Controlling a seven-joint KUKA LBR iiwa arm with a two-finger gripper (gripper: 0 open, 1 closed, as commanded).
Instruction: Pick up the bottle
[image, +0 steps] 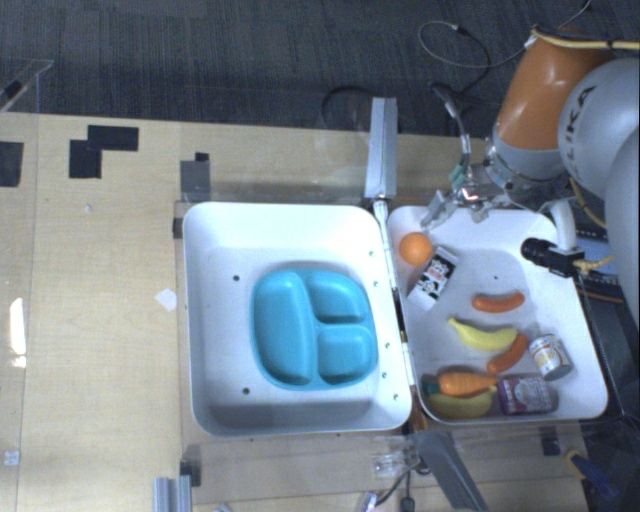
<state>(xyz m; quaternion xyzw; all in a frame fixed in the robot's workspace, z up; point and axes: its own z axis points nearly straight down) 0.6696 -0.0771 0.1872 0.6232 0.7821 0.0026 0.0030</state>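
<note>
The bottle (525, 395) is small, with a purple label. It lies on its side at the near edge of the right bin (590, 385). My gripper (457, 207) hangs over the far left part of that bin, just right of an orange ball (415, 248). It is far from the bottle. Its two thin fingers (436, 210) stand apart with nothing between them.
The right bin also holds a black-and-white box (434, 276), two red sausages (498, 301), a banana (481, 334), a silver can (548, 357) and a carrot (466, 382) on a yellow-green fruit (460, 404) beside the bottle. A blue divided plate (312, 327) sits in the left bin (210, 300).
</note>
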